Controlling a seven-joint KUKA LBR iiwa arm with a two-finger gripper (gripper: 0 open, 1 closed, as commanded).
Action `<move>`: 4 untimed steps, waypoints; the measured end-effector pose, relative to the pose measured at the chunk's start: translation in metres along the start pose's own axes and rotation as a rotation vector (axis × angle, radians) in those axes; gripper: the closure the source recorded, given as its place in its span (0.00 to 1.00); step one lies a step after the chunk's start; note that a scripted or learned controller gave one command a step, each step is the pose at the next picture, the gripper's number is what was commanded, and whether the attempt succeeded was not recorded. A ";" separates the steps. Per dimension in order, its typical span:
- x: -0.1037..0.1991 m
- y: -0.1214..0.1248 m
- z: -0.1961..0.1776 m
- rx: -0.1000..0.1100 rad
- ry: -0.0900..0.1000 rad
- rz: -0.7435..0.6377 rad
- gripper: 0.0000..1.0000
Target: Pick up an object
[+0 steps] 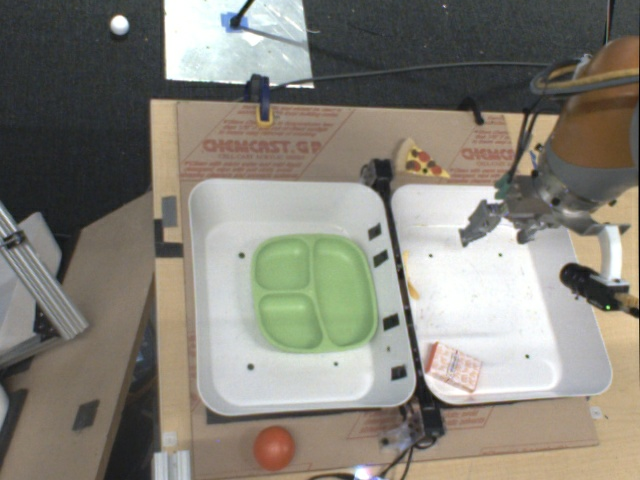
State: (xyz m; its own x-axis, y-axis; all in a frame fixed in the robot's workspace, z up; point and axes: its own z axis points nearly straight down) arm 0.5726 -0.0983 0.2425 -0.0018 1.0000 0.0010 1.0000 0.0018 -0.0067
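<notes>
**Tool Position and Clearances Above the Right Bin**

The left bin held a green divided tray, which lay near the bin's centre with bare white floor on all four sides. An orange ball sat on the counter just outside the left bin's near edge. Black clips ran along the seam where the two bins met. A pizza-slice toy lay on the counter just beyond the far edge of the right bin, close to the seam.

Within the right bin, a small red-and-white packet lay at the near left corner, just beside the near rim and close to the seam. The remainder of that bin's floor was bare.

The tool was located over the far part of the right bin, well apart from the packet. Its fingers were spread, with nothing between them. The arm entered across the bin's far right corner.
</notes>
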 end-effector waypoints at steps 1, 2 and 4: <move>0.000 0.002 -0.004 -0.008 -0.001 -0.001 0.00; 0.000 -0.006 0.041 -0.005 -0.001 0.000 0.00; 0.007 -0.001 0.138 -0.004 0.000 -0.002 0.00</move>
State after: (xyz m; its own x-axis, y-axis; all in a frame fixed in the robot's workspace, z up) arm 0.5708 -0.0910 0.1042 -0.0036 1.0000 0.0010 1.0000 0.0036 -0.0031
